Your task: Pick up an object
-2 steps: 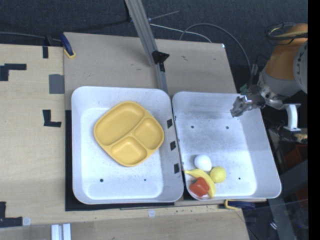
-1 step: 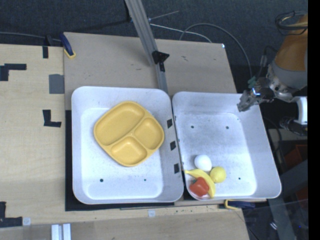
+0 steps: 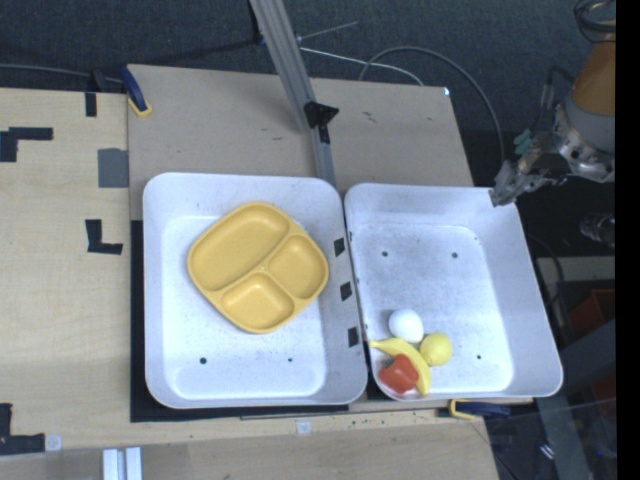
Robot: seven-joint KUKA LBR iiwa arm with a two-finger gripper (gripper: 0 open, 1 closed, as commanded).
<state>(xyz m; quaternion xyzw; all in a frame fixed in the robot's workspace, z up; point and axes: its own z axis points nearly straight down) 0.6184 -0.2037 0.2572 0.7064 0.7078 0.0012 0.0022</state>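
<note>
In the near left corner of the right bin (image 3: 500,268) lie a white ball (image 3: 405,323), a small yellow ball (image 3: 436,348), a yellow banana-shaped piece (image 3: 400,349) and a red object (image 3: 399,373), all bunched together. My gripper (image 3: 508,183) hangs over the bin's far right corner, well away from that cluster, at the end of the grey arm with its orange band (image 3: 598,80). Nothing shows between its fingers.
The left bin (image 3: 170,368) holds a yellow divided plate (image 3: 258,266). A grey metal pole (image 3: 290,58) slants down from the top toward the seam between the bins. Cables trail across the bench behind the right bin.
</note>
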